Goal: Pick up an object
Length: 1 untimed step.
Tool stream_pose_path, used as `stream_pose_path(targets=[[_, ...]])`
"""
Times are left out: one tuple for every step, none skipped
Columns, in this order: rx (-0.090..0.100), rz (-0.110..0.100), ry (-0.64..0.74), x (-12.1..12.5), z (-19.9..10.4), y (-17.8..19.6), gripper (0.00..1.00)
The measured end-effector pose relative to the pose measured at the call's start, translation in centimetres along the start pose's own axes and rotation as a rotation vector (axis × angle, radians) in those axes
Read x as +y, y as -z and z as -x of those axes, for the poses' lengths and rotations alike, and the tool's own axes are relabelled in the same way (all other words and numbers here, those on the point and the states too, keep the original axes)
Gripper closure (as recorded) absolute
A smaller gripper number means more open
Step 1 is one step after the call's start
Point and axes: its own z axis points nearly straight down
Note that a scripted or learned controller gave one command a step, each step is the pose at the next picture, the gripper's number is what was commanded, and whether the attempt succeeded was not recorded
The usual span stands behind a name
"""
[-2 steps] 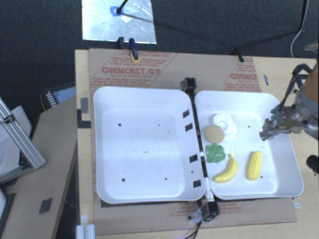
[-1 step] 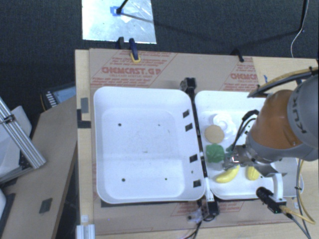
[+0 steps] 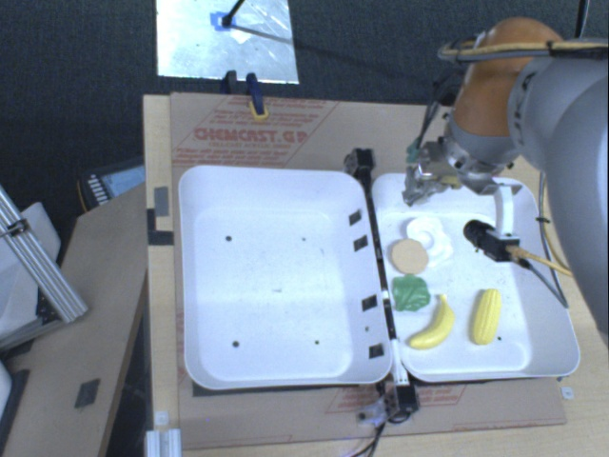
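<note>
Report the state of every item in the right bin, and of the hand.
white piece: flat, partly under the tan disc.
tan disc: flat, overlapping the white piece.
green leafy piece: flat, beside the tan disc.
banana: lying flat near the right bin's front rim.
corn cob: flat, apart from the banana.
hand: over the bin's far end, apart from every item.

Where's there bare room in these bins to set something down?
The left bin is bare floor from wall to wall. The right bin is crowded along its left side: tan disc, green leaf, banana, corn. A small free patch lies right of the corn; the gripper hangs over the far end.
</note>
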Motion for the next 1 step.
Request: stream_pose_path(targets=[[-0.003,-0.017,-0.018,-5.62,7.64,6.05,1.0]])
